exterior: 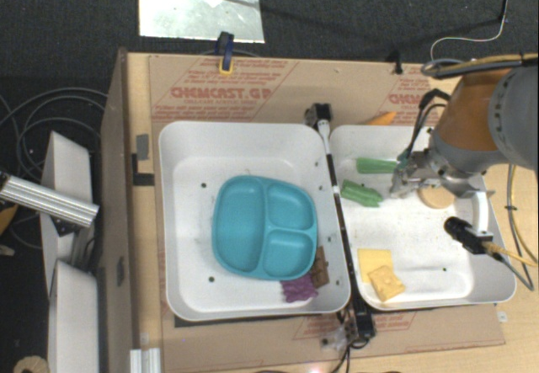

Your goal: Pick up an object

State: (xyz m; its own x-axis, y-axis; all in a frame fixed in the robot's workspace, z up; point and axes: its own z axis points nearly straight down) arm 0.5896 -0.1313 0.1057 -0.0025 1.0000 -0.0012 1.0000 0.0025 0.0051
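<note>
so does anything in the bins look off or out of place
Little stands out. The teal plate sits slightly askew in the left bin, with a purple piece and a brown piece wedged against its lower edge.

Left bin (pixel 181 220): holds divided plate (pixel 264 228) at centre.
Plate, 5 o'clock: two small items (pixel 305 282), touching its rim.
Right bin (pixel 472 279): at 3 o'clock of left bin, walls adjoining.
Right bin, 10 o'clock: two pod-shaped pieces (pixel 362 194), near each other.
Right bin, 7 o'clock: wedge pieces (pixel 381 272).
Gripper (pixel 402 178): over right bin, 12 o'clock, just beside the pods.
</note>
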